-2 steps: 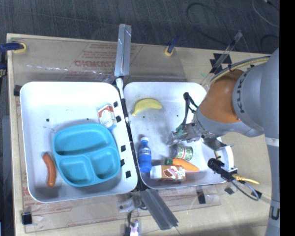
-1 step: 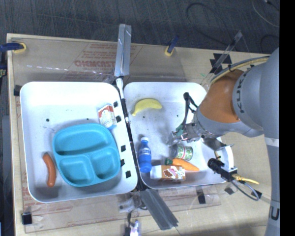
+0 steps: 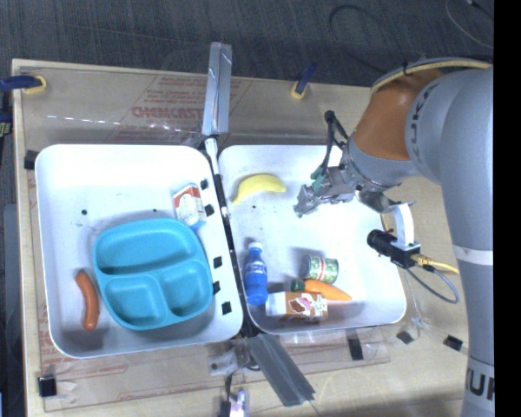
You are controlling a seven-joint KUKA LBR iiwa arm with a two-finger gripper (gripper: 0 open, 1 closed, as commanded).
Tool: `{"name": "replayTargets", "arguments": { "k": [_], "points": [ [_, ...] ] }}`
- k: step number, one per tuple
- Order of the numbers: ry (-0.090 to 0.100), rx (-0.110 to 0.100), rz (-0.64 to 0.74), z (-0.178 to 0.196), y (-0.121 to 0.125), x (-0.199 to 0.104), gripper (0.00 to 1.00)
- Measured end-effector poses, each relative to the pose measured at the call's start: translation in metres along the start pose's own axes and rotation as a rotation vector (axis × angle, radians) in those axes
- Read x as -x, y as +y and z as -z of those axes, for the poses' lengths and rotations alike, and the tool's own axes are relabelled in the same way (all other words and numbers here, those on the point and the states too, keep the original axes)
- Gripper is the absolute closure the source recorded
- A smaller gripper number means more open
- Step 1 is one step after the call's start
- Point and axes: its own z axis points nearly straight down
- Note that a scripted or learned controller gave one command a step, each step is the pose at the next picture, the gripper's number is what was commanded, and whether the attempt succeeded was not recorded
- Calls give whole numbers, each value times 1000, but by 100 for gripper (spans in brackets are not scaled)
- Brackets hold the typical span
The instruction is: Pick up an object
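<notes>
From the left, a sausage (image 3: 89, 301) and blue tray (image 3: 153, 273) are seen in 1 bin; the banana (image 3: 260, 185) lies in the other, near the gripper (image 3: 311, 200). Nothing is gripped; picking remains undone.

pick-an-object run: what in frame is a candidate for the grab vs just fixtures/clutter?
Candidates:
- banana, nearest the gripper
- blue bottle
- can
- carrot
- juice bottle
- small carton
- sausage
- blue tray

Fixtures and clutter:
- right bin
- left bin
- blue clamps on the bench edge
</notes>
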Motion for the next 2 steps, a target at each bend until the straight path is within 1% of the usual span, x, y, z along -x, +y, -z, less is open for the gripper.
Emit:
{"name": "replayTargets", "arguments": {
  "k": [1, 2],
  "points": [
    [1, -3, -23, -54, -93, 7, 0],
    [0, 1, 108, 54, -66, -66, 0]
  ]
}}
